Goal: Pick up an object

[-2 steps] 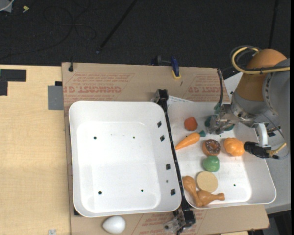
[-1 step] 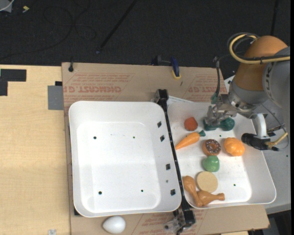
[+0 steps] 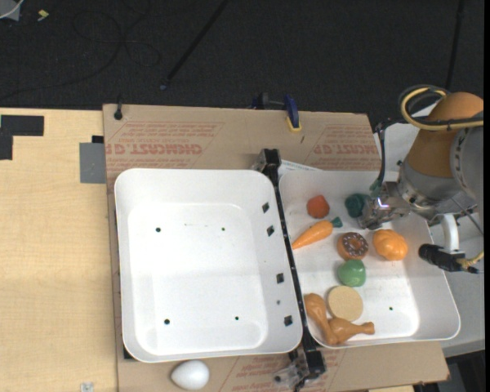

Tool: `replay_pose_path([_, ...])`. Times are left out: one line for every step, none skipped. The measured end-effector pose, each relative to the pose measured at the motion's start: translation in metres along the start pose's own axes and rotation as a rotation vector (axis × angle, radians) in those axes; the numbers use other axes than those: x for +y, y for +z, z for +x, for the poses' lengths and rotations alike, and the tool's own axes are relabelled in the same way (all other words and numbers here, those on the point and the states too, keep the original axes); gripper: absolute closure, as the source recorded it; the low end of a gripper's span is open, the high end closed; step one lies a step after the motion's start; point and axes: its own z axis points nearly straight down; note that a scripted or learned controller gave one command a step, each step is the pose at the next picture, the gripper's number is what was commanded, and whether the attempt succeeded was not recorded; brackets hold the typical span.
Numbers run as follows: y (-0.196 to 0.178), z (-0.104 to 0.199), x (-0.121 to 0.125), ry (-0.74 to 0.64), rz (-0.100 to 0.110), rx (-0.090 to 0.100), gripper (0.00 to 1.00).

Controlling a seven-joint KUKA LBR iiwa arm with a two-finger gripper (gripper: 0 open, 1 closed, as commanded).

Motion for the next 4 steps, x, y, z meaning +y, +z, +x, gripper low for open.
replay_pose_path([-0.043, 0.071, 0.007, -0.007, -0.005, 0.002, 1.0])
replay_pose_path([-0.088, 0.111, 0.012, -0.006, -0.007, 0.001, 1.0])
replay_pose_path([-0.015, 0.054, -0.007, -0.001, -0.009, -0.003, 1.0])
replay_pose_path([-0.072, 0.099, -0.01, -0.006, -0.008, 0.001, 1.0])
